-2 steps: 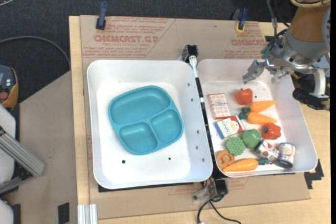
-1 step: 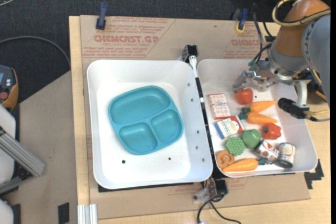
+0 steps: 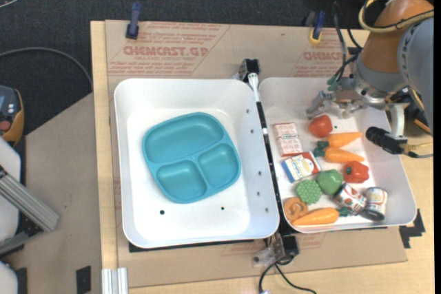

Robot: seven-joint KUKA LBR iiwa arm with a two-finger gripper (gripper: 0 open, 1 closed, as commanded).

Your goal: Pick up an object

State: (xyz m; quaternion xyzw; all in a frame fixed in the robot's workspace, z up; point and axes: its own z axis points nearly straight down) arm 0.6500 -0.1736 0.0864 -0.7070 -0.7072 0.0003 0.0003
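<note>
The left white bin bears a teal plastic plate with three compartments, lying flat near its middle. The right white bin holds a crowd of toy food along its near half: a small white and red packet, a blue and white carton, a green broccoli piece, a pretzel-shaped piece and an orange carrot at the front edge. Further right lie a round red tomato, two more orange carrots, a green pepper, a red pepper and a small tin can on its side.

The gripper hangs at the far side of the right bin, just above and beside the red tomato, which looks like the nearest candidate. To do the step well, I judge the arm should centre over the tomato and come straight down, since a round smooth piece will likely roll if one finger touches first; the carrot just beside it leaves little room on that side.

Metal parts splay out below the wrist, yet how wide it stands I cannot tell. Nothing visible is held in it.
</note>
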